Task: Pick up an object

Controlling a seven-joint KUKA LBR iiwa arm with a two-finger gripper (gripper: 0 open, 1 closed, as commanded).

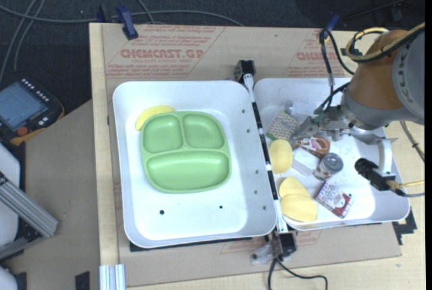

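Overhead, two shallow white bins sit side by side on a brown cardboard-topped bench [202, 46]. At nine o'clock, the left white bin [135, 214] holds a pale green plastic divided tray [185, 150] with three compartments. A yellow banana-shaped piece [152, 114] lies at the tray's eleven o'clock corner, touching its rim.

At three o'clock, the right white bin [385, 204] carries a cluster of small things. A yellow lemon-shaped object [281, 155] rests against the bin's left wall, and two more rounded yellow pieces [297, 199] lie together toward six o'clock. A red and white packet [334, 199] sits just beside them at their three o'clock. A small jar with a grey lid [331, 164] stands near the bin's middle, with a red and white wrapper [314, 145] touching it at ten o'clock. A mesh-patterned pouch [283, 125] lies toward the bin's eleven o'clock.

Reaching in from three o'clock, the grey arm with its orange band [378, 79] hangs over the right bin. Its gripper [322, 121] sits low among the clutter, just above the wrapper and jar; how the fingers stand I cannot tell, and nothing is visibly between them.
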